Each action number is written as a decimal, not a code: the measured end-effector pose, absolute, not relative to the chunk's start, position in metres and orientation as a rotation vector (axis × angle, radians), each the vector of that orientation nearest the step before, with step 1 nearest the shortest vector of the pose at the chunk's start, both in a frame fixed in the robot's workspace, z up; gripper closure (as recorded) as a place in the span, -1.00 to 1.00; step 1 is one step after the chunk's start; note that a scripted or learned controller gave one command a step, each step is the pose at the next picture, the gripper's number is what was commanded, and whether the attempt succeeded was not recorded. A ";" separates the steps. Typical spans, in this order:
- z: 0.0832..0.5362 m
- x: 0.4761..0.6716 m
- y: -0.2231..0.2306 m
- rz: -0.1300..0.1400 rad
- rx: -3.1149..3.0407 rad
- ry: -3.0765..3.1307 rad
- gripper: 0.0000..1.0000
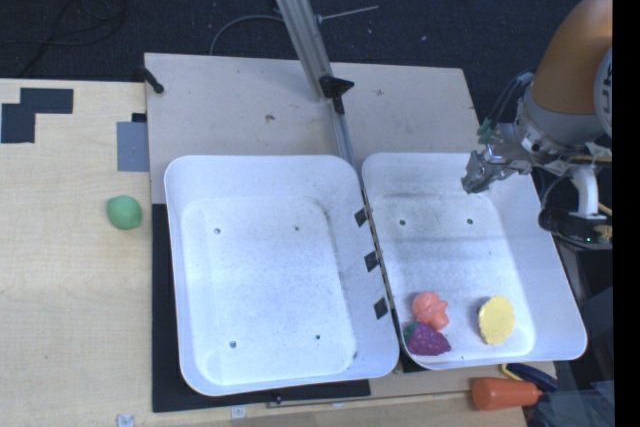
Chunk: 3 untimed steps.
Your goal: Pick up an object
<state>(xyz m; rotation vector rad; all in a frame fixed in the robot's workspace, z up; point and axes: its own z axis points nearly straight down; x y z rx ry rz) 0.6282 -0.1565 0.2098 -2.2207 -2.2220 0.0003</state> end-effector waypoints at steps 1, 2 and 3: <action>0.207 0.633 -0.111 0.000 -2.219 -2.224 1.00; 0.212 0.623 -0.053 -0.002 -2.217 -2.225 1.00; 0.222 0.630 0.001 -0.002 -2.217 -2.225 1.00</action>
